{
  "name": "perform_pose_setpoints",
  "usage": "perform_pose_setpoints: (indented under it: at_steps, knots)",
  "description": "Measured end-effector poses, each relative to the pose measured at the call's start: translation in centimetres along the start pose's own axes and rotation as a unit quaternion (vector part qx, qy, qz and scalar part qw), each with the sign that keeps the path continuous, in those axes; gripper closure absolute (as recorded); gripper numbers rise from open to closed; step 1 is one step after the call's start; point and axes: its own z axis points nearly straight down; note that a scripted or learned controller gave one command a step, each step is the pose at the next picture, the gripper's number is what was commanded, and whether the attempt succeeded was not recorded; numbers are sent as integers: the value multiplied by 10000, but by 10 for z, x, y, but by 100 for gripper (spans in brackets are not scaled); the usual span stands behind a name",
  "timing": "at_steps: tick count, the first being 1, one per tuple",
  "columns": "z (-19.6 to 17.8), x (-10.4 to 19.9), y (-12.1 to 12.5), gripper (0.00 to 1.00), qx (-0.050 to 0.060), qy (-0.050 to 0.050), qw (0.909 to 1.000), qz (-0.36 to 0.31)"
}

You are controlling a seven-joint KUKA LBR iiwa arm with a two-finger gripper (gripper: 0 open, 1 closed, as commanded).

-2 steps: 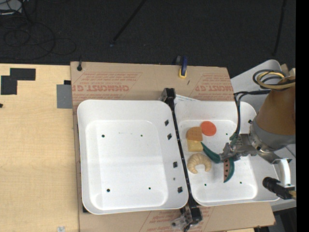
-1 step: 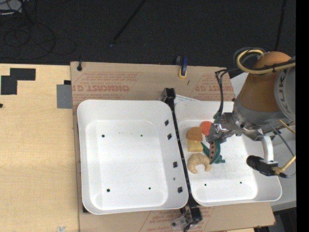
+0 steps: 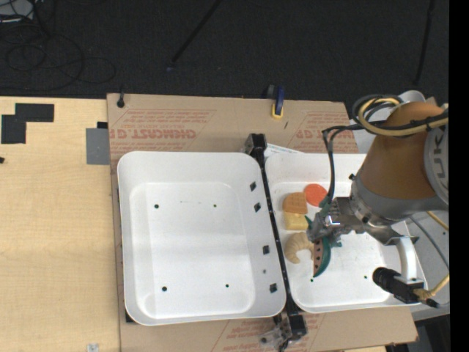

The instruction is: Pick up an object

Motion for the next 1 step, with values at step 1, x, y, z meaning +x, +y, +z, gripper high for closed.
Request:
perform_pose_setpoints:
  at_steps: [1]
  knots:
    - [29,91,102,100,-48,-11,10000,-30]
